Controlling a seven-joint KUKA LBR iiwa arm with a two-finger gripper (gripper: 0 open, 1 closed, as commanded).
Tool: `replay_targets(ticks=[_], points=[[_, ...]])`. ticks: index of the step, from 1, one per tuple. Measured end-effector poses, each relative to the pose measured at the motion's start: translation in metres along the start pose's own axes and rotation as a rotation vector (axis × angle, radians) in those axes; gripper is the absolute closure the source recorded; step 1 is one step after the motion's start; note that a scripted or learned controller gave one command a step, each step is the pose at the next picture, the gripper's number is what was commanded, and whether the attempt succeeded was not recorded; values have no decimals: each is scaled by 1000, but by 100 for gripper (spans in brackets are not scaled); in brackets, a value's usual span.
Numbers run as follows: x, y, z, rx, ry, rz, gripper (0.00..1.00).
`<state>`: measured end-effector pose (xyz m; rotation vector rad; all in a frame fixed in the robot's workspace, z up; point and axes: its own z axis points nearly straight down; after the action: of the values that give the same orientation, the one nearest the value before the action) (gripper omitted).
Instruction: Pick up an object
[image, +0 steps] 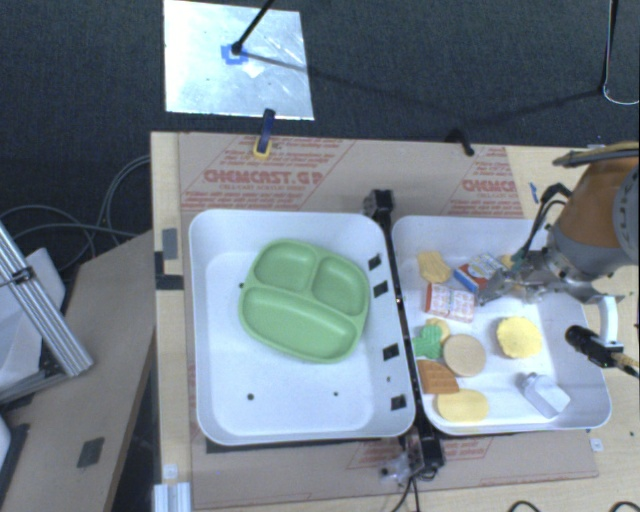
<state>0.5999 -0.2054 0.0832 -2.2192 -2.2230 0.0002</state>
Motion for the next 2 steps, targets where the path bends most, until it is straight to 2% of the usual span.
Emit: replay_targets(ticks=[1, 2], points=[[0, 1, -13, -5, -2, -1, 100], [-1, -6, -72, -7, -2, 2, 100]])
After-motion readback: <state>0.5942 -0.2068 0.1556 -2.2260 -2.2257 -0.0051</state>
